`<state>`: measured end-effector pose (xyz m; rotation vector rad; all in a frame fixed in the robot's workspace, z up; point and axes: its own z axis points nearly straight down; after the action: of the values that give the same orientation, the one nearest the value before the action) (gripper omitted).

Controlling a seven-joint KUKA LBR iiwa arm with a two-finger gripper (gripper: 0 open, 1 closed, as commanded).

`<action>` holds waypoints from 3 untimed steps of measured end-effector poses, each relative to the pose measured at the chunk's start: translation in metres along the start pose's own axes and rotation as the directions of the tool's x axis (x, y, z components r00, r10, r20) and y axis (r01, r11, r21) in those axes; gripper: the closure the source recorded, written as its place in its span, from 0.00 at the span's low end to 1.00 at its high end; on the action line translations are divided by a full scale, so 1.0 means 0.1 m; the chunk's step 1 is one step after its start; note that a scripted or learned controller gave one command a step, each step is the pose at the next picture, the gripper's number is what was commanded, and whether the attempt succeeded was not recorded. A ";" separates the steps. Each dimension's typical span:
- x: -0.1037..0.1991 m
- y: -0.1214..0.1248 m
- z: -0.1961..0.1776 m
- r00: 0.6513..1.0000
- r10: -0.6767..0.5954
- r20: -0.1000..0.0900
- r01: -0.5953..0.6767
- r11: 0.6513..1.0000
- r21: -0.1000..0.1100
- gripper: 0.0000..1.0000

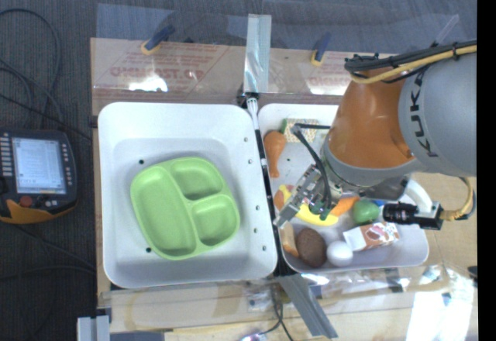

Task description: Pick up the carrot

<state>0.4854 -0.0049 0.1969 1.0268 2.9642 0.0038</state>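
Note:
The carrot (pixel 274 149) is an orange tapered piece lying at the left wall of the right bin (pixel 415 254), near its back. My gripper (pixel 301 197) hangs low over the middle of that bin, to the right of and nearer than the carrot, apart from it. The gripper is above a yellow banana-like toy (pixel 321 216) and a small orange piece (pixel 283 196). The grey arm with its orange band (pixel 372 126) covers much of the bin's back right part.
The right bin also holds a brown oval item (pixel 311 246), a white egg (pixel 339 253), a green round fruit (pixel 366 211) and a small carton (pixel 375 235). A green divided plate (pixel 184 208) lies in the left bin (pixel 124 138). A pendant (pixel 35 174) sits far left.

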 end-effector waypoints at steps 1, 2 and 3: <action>0.32 0.41 -0.74 0.993 0.116 0.001 -0.116 0.993 0.001 1.00; -0.23 0.32 -1.85 0.994 0.112 0.006 -0.112 0.994 -0.002 1.00; -1.34 0.30 -1.54 0.989 0.148 -0.003 -0.148 0.989 0.011 1.00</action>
<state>0.6083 -0.0643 0.3520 1.2474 2.8865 -0.0097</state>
